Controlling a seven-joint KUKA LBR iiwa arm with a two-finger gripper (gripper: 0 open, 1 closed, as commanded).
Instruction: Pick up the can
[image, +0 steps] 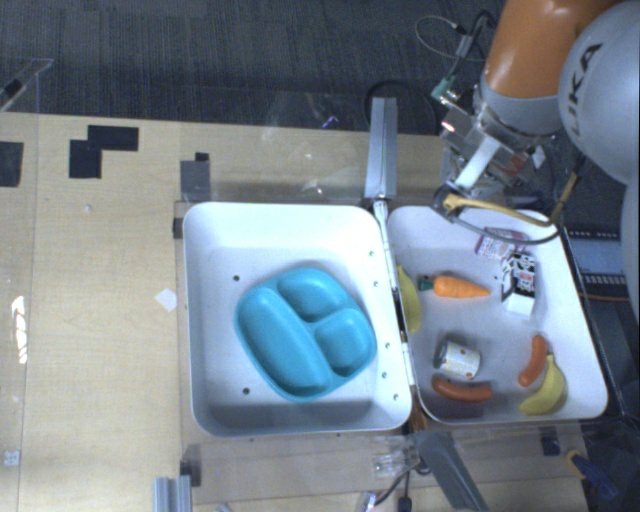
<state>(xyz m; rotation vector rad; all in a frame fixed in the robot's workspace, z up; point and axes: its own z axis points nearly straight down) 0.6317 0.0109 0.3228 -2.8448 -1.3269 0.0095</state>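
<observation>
The can (458, 357) is small and silver with a white label. It lies on its side in the near part of the right bin (570, 300). My gripper (498, 241) hangs over the far part of the same bin, well beyond the can and to its right, and is not touching it. A carrot (461, 288) lies between the gripper and the can.
A red sausage (462, 390) lies just in front of the can. Another sausage (534, 360) and a banana (545, 391) sit at the near right. A second banana (407, 296) rests along the left wall. The left bin (215, 300) holds a blue divided plate (305, 331).
</observation>
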